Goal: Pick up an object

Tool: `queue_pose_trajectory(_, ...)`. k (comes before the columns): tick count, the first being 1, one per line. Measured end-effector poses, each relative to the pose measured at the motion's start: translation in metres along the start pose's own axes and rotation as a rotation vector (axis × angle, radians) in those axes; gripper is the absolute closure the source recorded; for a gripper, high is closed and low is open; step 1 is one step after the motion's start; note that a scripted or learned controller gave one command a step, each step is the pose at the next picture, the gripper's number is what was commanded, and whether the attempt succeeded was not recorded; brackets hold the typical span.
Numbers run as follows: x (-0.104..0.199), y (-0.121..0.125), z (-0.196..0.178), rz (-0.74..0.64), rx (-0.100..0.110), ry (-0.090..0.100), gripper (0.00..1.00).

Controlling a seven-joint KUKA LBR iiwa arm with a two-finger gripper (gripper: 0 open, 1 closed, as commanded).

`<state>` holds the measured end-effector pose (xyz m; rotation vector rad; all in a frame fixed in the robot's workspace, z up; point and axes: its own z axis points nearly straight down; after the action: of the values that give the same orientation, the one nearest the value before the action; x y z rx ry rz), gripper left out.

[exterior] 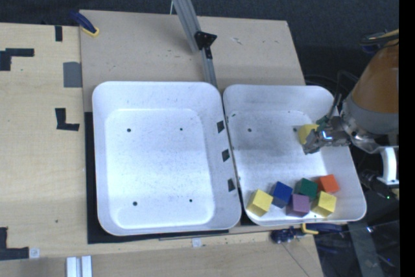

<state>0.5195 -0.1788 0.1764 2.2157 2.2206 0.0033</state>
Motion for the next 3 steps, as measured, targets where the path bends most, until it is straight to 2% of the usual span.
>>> queue_pose_trajectory(2,-0.009,0.009,-0.106,0.001,-0.001,-0.001,1.0)
queue_pose_trajectory(3,0.044,0.007,-0.107,-0.004,0.005,0.003,1.0)
